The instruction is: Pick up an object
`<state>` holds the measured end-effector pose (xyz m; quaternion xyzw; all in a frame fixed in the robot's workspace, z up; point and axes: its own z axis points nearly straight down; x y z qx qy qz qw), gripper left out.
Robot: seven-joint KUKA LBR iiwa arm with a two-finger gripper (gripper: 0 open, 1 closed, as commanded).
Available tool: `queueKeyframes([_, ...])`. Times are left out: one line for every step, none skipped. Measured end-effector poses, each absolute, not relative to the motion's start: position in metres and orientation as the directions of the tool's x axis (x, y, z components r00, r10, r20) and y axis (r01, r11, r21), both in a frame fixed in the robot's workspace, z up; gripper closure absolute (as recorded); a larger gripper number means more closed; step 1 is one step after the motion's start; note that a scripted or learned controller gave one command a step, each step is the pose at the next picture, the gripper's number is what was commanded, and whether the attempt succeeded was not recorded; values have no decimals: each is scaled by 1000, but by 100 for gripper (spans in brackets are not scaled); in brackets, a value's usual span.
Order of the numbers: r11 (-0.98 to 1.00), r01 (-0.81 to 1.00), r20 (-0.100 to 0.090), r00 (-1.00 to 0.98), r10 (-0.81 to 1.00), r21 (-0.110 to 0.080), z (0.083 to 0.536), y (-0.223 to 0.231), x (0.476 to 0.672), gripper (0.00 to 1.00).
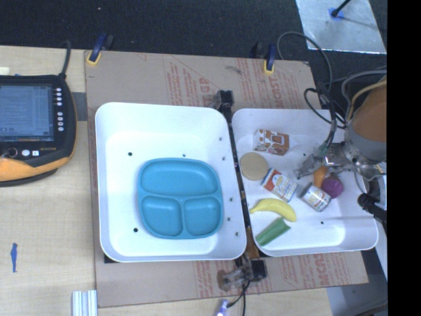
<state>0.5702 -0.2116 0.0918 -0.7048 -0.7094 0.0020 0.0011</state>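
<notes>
**Gripper low over the right bin's far-right cluster**

Camera view: two white bins sit side by side on a brown board. The left bin [112, 176] carries one thing, a blue three-compartment tray [179, 197] lying flat near its middle.

The right bin [342, 236] carries seven things. One brown-and-white carton [272, 141] lies toward the back edge. One tan round disc [254, 166] lies just in front of it, near the left wall. One red-and-white packet [281, 184] lies beside the disc, toward the middle. One yellow banana [274, 208] lies in front of the packet, and one green stick-shaped piece [272, 231] lies slantwise just in front of the banana, near the front-left corner. One small silver can [316, 197] lies on its side right of the packet. One purple ball-like object [333, 187] touches the can's right side, with a small orange piece [320, 175] just behind them.

The gripper [323, 164] hangs over that right-hand group, its thin metal fingers spread apart, nothing seen between them. The grey arm [367, 120] enters from the right edge.
</notes>
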Motion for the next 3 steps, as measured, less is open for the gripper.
queueKeyframes([8, 1000, -3, -8, 1000, -6, 102, -213, 570, 100])
queueKeyframes([7, 1000, -2, -7, 1000, -2, 171, -173, 551, 100])
queueKeyframes([5, 1000, 1, -5, 1000, -2, 228, -87, 559, 100])
